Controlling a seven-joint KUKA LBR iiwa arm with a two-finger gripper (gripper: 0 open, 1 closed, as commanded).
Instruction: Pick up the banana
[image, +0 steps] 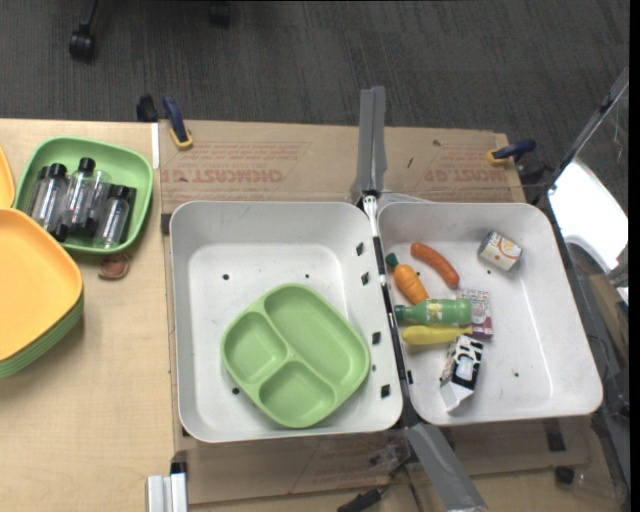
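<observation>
The banana (430, 336) is a small yellow piece lying flat in the right bin (540, 380), near its left wall. A green bottle (433, 313) lies right against the banana's far side. A black and white carton (462, 366) lies just in front of it, to the right.
The right bin also holds a carrot (407, 280), a red sausage (436, 263), a small cream box (500, 251) and a pink packet (479, 310). A green divided tray (295, 355) lies in the left bin (200, 300). Yellow plates (30, 300) and a green dish of bottles (85, 195) stand on the bench at left.
</observation>
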